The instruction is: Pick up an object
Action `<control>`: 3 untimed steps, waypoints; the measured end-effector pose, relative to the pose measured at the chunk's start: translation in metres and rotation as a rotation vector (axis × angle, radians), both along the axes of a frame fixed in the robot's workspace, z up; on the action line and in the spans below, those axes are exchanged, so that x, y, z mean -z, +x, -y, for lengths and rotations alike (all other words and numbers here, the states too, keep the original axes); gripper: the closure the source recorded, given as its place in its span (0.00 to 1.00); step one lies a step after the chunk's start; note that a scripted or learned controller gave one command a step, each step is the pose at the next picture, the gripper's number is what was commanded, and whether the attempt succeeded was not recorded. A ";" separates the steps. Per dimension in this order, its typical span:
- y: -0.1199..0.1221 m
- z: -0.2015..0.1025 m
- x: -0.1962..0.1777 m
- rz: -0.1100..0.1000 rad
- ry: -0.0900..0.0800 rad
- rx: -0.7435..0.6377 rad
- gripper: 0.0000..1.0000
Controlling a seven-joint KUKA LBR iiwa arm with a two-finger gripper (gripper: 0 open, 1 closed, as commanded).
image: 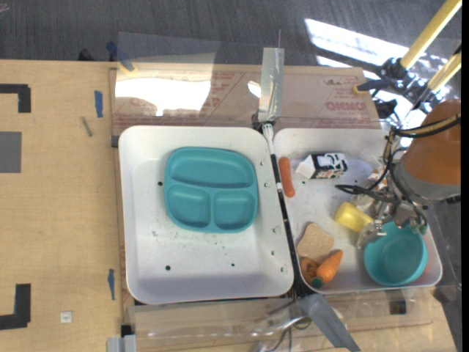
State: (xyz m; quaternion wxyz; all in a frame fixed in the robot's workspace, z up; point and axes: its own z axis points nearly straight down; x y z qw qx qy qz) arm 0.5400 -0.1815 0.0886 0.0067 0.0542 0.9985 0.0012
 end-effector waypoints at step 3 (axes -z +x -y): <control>0.072 -0.035 0.000 -0.018 -0.003 0.644 1.00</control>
